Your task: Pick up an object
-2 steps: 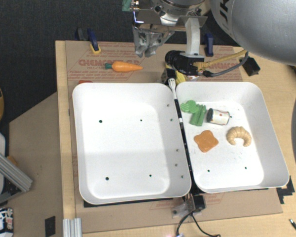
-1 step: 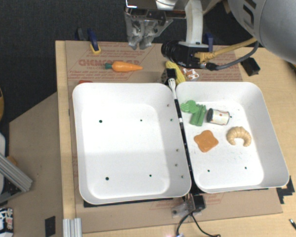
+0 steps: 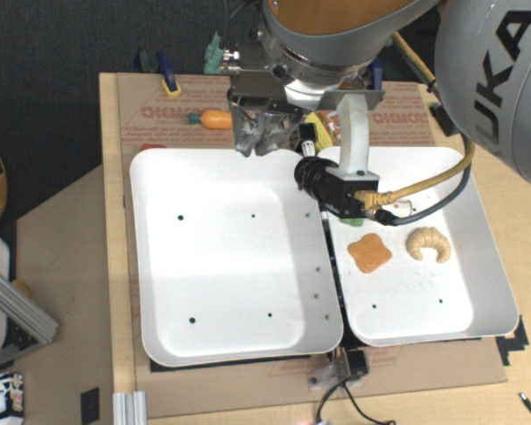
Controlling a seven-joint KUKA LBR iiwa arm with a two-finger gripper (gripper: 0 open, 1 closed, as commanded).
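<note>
My gripper (image 3: 262,134) hangs over the far edge of the left bin (image 3: 221,264), close to the seam between the two bins. In the right bin (image 3: 442,312) lie an orange flat piece (image 3: 369,253) and a pale croissant-shaped item (image 3: 430,243), both well to the right of and nearer than the gripper. A yellow and black object (image 3: 316,131) shows partly behind the gripper at the right bin's far left corner. A bit of green (image 3: 350,223) peeks out under the black wrist attachment (image 3: 329,187).
An orange carrot-like item (image 3: 215,119) lies on the cardboard (image 3: 159,96) beyond the left bin. Blue and green clamps (image 3: 169,76) stand at the cardboard's far edge. A yellow cable (image 3: 425,187) loops from the wrist over the right bin.
</note>
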